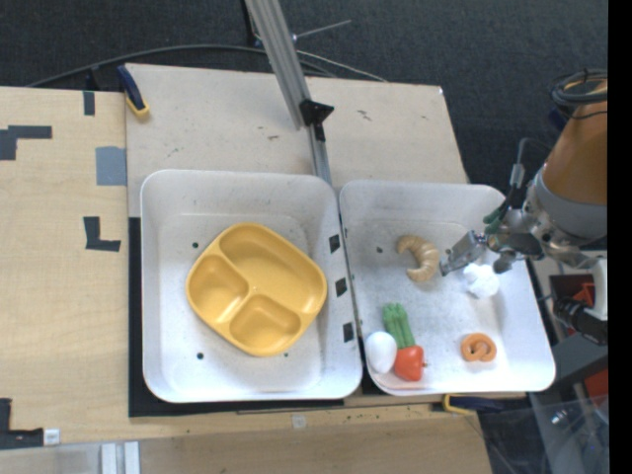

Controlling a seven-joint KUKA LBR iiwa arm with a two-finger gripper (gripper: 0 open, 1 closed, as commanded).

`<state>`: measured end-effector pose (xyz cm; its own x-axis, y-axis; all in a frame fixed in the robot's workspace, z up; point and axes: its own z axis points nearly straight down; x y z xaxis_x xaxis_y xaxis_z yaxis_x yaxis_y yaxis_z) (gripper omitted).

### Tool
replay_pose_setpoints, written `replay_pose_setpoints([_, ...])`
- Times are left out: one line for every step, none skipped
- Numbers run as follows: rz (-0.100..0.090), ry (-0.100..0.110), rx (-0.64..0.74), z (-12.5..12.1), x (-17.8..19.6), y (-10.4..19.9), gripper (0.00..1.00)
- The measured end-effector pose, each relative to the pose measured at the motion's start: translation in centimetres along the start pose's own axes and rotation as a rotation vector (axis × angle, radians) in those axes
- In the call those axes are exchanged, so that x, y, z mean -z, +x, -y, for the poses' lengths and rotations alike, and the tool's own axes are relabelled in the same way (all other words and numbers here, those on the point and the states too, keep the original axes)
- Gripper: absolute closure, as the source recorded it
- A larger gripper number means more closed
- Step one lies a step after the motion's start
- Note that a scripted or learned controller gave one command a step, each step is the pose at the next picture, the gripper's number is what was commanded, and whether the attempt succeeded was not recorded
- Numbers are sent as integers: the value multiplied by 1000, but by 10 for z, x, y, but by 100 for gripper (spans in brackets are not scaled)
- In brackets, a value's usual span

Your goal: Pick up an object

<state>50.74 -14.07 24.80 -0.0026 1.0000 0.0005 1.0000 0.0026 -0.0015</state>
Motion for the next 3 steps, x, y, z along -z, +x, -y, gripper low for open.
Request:
replay_pose_setpoints([0, 0, -1, 0, 0, 0, 0])
replay_pose_setpoints([0, 6, -2, -2, -63, -5, 0])
replay_pose_setpoints([-1, 7, -2, -2, -125, -10, 0])
